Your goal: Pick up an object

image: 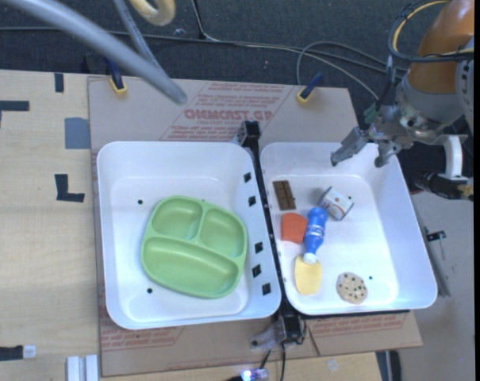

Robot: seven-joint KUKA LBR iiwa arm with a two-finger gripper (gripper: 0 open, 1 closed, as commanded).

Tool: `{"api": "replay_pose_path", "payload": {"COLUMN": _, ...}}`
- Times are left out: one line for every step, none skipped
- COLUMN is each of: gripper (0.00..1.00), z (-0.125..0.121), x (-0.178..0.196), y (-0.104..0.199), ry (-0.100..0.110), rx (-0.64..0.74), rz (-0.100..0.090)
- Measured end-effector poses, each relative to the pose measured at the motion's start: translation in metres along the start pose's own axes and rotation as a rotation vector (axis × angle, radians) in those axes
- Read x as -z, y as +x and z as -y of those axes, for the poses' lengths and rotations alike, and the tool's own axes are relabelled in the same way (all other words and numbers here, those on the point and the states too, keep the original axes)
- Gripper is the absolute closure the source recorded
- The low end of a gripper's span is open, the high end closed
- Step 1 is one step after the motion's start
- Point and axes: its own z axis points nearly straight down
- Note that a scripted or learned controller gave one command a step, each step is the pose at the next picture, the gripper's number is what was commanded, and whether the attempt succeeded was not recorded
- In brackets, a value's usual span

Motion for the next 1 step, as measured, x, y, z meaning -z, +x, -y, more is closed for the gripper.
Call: {"api": "replay_pose_path", "payload": {"gripper": 0.0, "z": -0.0024, "x": 0.0087, "y": 0.0005, "ry": -0.013, "rx": 0.004, "rz": 0.002}}
